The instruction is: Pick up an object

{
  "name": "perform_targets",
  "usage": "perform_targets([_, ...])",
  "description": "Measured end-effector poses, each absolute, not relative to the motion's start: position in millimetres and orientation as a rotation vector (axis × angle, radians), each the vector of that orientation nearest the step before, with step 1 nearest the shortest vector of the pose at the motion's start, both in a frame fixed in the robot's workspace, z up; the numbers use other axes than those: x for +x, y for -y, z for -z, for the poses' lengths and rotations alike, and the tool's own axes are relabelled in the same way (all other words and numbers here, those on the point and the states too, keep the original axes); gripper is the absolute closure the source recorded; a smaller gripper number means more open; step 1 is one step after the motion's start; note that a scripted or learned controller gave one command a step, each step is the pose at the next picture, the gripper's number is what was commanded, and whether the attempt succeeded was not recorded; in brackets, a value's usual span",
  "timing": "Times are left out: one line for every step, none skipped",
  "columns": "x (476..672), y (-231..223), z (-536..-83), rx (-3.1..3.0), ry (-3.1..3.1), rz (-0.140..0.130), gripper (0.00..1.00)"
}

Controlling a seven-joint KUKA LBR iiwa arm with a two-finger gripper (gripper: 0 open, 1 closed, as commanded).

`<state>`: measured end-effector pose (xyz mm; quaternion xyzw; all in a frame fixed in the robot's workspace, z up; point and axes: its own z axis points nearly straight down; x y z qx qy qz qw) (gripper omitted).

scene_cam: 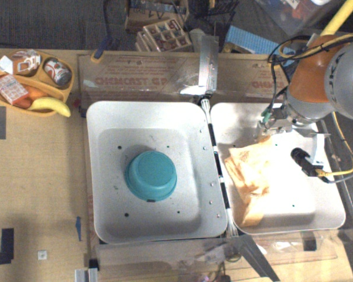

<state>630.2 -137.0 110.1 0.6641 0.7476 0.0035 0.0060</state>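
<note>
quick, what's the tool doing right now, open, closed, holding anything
Tool: cannot be told. It sits low in the right bin, at the upper edge of the crumpled yellow-orange cloth.

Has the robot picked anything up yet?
Not that I can see. The gripper is down at the top corner of the yellow cloth in the right bin. The cloth lies flat and the teal bowl sits untouched. Grabbing and lifting are left.

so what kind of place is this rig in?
Likely a robotics lab workbench: a grey arm with orange band over two white bins, toy food in a tray, cables and clutter behind.
</note>
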Motion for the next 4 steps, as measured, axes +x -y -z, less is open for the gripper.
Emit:
perform_targets([643.4, 110.4, -200.1, 1.937, -2.469, -0.002, 1.0])
perform_targets([667.5, 84.9, -188.7, 1.648, -2.667, -0.003, 1.0])
perform_targets([642.1, 86.5, -185.5, 1.81, -2.568, 0.0, 1.0])
perform_targets([667.1, 82.7, -185.7, 1.747, -2.604, -0.002, 1.0])
